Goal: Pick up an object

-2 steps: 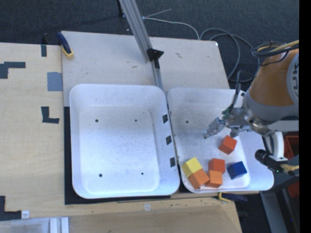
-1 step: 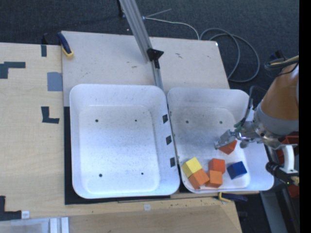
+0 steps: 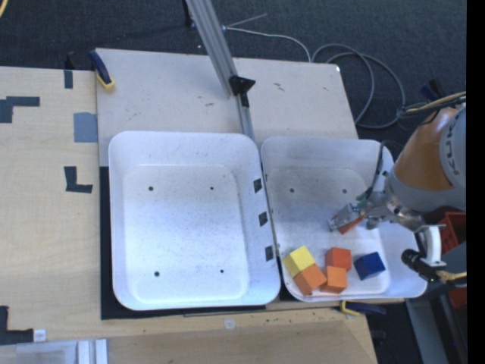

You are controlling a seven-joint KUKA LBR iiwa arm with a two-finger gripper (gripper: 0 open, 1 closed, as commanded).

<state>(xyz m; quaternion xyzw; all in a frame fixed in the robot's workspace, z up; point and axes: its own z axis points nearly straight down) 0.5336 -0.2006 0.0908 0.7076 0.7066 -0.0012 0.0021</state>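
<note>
Blocks [image 3: 327, 268] cluster below the arm [image 3: 424, 165], long axes indistinct.

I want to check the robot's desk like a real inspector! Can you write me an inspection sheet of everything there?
Surface: wooden bench bearing a left bin and a right bin, both shallow and white.
Job's things: in the right bin's near corner, a yellow block, three orange blocks and a blue block.
Clutter: grey tape patches on the bench.
Grippers: the tool is above the right bin, past the blocks, with no block between its fingers.
Cables: a thin cable looping on the dark floor beyond the bench.
Surroundings: a slanted metal rail; a yellow and blue clamp at the board's far corner.
</note>
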